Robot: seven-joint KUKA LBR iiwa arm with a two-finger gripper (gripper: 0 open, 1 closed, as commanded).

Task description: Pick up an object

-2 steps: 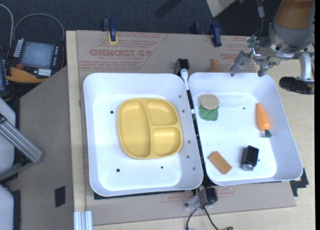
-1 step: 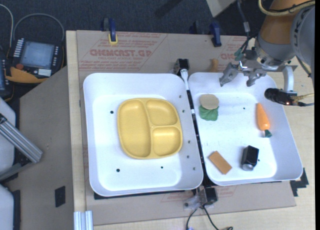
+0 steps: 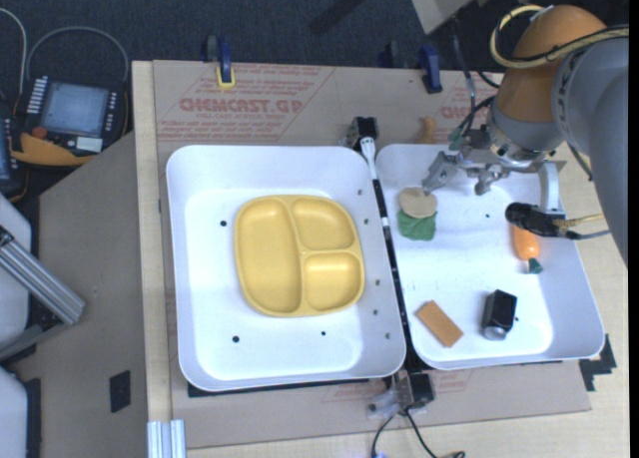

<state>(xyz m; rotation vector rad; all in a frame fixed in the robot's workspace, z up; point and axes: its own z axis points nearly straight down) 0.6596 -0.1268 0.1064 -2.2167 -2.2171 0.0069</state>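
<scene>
A cardboard-topped surface point(image 3: 300, 97) bears two white bins over dark floor. The jaws point(image 3: 461, 169) stand apart, empty, just above-right of the green-and-tan object point(image 3: 417, 215).

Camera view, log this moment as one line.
gripper: over right bin, nothing held | green-tan object, carrot, brown block, black object: in bin

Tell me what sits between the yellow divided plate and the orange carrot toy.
In the camera view, between the yellow plate and the carrot toy run the two bins' adjoining rims, then a green block topped by a tan disc.
</scene>
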